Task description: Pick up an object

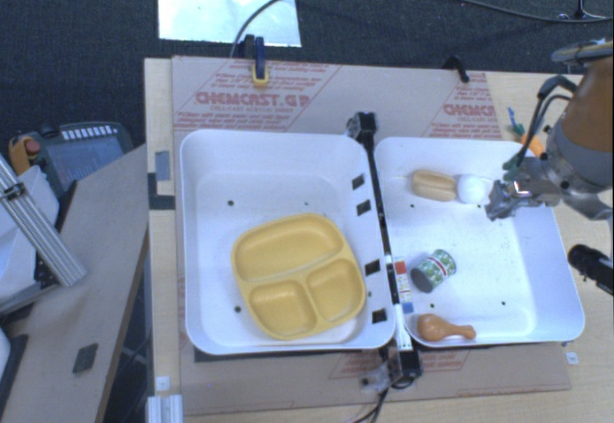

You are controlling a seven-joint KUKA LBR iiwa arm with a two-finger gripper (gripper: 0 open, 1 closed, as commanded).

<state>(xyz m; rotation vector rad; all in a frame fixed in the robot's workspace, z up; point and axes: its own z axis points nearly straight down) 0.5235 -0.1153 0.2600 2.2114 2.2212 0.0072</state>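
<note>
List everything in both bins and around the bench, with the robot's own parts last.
divided tray: 1, yellow, left bin
left bin: 1, white, bench left
right bin: 1, white, bench right
bread roll: 1, tan, right bin, far side
ball: 1, white, touching the roll's right end
can: 1, green and white, lying in right bin
drumstick toy: 1, orange, right bin, near corner
arm: 1, grey with orange
gripper: 1, over right bin

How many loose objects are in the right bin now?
4: tan oblong bread roll and white ball touching at the back, green-labelled small can mid-bin, orange plastic drumstick at the front edge. The arm may hide more.
</note>
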